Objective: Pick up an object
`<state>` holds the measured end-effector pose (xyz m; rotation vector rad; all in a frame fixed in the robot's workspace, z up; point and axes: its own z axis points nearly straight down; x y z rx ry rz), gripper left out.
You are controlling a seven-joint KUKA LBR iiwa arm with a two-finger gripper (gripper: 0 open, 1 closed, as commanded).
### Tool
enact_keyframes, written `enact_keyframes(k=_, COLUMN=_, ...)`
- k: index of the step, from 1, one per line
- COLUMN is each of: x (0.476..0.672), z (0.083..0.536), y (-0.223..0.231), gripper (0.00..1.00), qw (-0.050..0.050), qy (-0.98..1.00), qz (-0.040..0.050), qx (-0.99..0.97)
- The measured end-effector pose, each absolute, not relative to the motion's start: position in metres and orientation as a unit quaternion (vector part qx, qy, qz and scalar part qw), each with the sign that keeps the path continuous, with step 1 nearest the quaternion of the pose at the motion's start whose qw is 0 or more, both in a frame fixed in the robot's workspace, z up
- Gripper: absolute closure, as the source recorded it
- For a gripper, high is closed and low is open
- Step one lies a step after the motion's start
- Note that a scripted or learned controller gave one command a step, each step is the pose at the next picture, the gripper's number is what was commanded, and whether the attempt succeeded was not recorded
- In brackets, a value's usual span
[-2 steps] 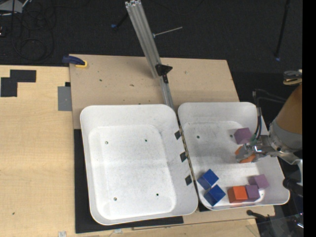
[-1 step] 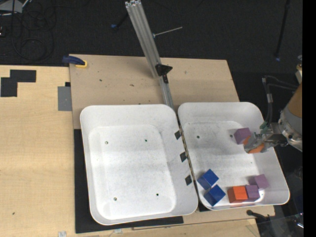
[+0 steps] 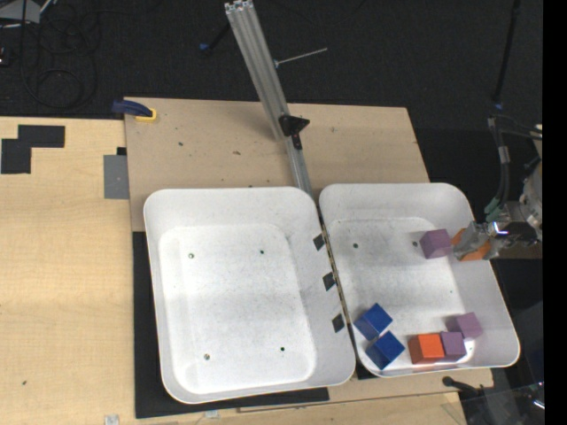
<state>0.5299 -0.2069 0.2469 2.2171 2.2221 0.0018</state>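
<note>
Several small blocks lie in the right bin (image 3: 390, 204). A purple block (image 3: 434, 243) rests near its right wall. Two blue blocks (image 3: 374, 319) (image 3: 385, 351) sit at the front, with an orange block (image 3: 428, 347) and two purple blocks (image 3: 466, 326) (image 3: 454, 345) in the front right corner. My gripper (image 3: 477, 243) hangs low at the bin's right rim, just right of the upper purple block. A small orange patch (image 3: 475, 251) shows at its tip; I cannot tell whether it is a block or part of the arm.
The left bin (image 3: 177, 204) lies beside the right one, with black clips (image 3: 329, 281) along the shared rim. A slanted metal rail (image 3: 264, 78) rises behind the bins. The arm's cables (image 3: 505, 166) stand at the right edge.
</note>
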Motion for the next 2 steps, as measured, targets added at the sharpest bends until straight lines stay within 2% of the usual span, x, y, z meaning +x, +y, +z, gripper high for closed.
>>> enact_keyframes(k=2, x=0.579, z=0.244, y=-0.105, gripper=1.00, qw=-0.002, qy=0.709, qz=0.0000, qx=0.705)
